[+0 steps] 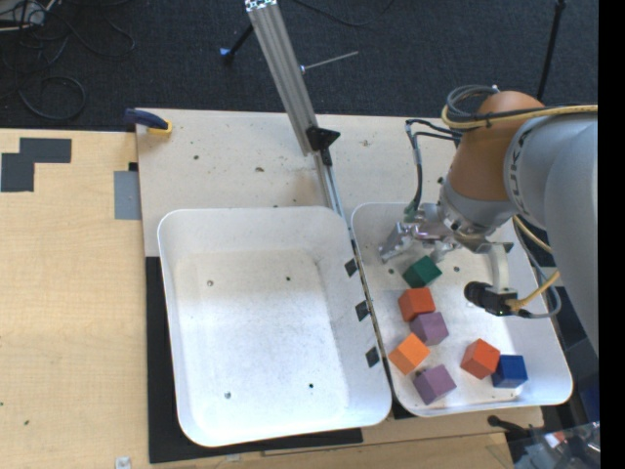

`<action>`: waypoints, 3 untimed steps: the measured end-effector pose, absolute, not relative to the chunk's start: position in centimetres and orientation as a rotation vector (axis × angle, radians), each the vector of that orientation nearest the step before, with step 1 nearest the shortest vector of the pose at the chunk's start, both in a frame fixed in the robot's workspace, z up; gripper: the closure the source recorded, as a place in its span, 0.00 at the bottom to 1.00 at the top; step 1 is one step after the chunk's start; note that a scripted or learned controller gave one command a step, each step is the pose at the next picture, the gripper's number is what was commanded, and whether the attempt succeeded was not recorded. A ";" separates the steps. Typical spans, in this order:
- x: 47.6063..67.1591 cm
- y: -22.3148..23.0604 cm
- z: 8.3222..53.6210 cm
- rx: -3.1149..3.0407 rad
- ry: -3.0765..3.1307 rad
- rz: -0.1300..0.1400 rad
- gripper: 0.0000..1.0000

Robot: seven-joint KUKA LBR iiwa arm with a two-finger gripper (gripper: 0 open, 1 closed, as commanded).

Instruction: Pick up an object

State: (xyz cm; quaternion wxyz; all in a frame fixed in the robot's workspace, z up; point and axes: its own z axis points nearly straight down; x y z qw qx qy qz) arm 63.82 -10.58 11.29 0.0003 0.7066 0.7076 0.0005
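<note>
The grey arm [552, 179] reaches in from the right edge of the bench, its orange band [488, 159] curving just above the wrist, with cables looping around it. The wrist bends downward and toward the left, carrying the claw [415, 247] low over the far part of the bench's right half. Whether its metal fingers stand apart or together cannot be made out.

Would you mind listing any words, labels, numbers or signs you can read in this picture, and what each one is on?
No readable text anywhere.
The checkered tag atop the slanted metal rail is a black-and-white pattern, not letters.
The coloured blocks, such as the green block and blue block, have plain faces.
</note>
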 end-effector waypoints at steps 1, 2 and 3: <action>63.9 -10.5 9.1 2.219 2.223 -0.002 0.00; 63.9 -10.6 10.1 2.224 2.220 -0.002 1.00; 63.2 -11.3 15.0 2.222 2.218 0.002 1.00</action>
